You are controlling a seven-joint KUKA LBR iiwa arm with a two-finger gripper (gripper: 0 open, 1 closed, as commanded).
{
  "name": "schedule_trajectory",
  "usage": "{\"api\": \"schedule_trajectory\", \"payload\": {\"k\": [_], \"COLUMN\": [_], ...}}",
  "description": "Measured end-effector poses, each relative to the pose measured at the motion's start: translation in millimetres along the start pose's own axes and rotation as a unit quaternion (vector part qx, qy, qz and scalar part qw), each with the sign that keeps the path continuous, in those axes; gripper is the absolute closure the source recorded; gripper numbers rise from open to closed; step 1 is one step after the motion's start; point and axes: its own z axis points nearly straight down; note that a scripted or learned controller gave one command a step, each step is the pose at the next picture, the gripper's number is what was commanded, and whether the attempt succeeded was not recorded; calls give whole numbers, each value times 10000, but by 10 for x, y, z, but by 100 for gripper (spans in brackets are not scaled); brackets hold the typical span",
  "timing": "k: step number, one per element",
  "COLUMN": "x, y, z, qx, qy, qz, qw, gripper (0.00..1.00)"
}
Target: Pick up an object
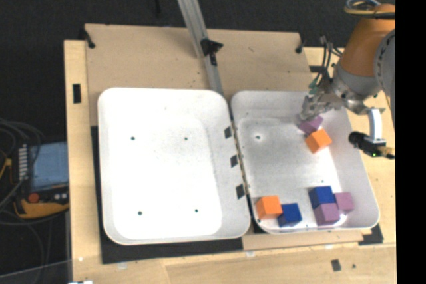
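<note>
Wooden bench [153, 56], arm angled down into right bin [266, 113], jaws over purple block [309, 124], spread unclear

White bins [166, 100] (faintly speckled); orange [319, 140], blue [321, 195], purple blocks [327, 213].

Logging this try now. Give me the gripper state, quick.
Gripper: down in the right bin, right over a purple block beside an orange block; open or closed cannot be told.

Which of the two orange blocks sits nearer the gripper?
The upper orange block, just below the gripper beside a purple block. The other orange block lies at the bin's near edge.
</note>
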Motion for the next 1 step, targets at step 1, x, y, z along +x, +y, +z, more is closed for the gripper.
{"api": "schedule_trajectory", "payload": {"k": [1], "x": [-66], "y": [32], "z": [-652], "qx": [106], "qy": [54], "qz": [2], "qw": [9999], "gripper": [100]}}
